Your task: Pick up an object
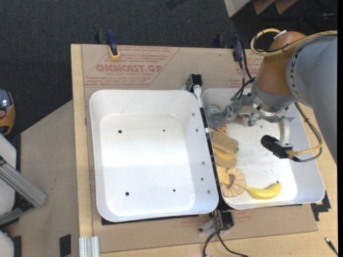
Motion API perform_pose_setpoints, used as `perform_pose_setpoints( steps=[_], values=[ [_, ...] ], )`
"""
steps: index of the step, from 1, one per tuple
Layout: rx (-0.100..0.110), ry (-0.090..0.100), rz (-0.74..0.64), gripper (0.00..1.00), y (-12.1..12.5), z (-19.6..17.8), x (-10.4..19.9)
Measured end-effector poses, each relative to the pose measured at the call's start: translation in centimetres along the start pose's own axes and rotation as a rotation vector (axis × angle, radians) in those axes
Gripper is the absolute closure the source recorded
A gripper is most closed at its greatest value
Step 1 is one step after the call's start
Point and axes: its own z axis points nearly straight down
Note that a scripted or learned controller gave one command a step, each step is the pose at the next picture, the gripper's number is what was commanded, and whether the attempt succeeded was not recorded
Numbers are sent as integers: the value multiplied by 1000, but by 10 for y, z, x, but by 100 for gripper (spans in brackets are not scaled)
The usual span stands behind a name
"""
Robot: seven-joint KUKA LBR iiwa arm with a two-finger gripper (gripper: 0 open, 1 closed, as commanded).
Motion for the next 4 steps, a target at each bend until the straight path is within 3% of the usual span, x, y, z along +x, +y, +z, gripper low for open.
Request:
perform_pose_setpoints(
  steps=[1, 2, 3, 4],
  values=[
    [1, 9, -3, 0, -39, 0, -28],
    [2, 4, -6, 0, -47, 0, 1],
    [3, 9, -15, 0, 3, -101, 87],
    [16, 9, -8, 0, -1, -94, 82]
  ],
)
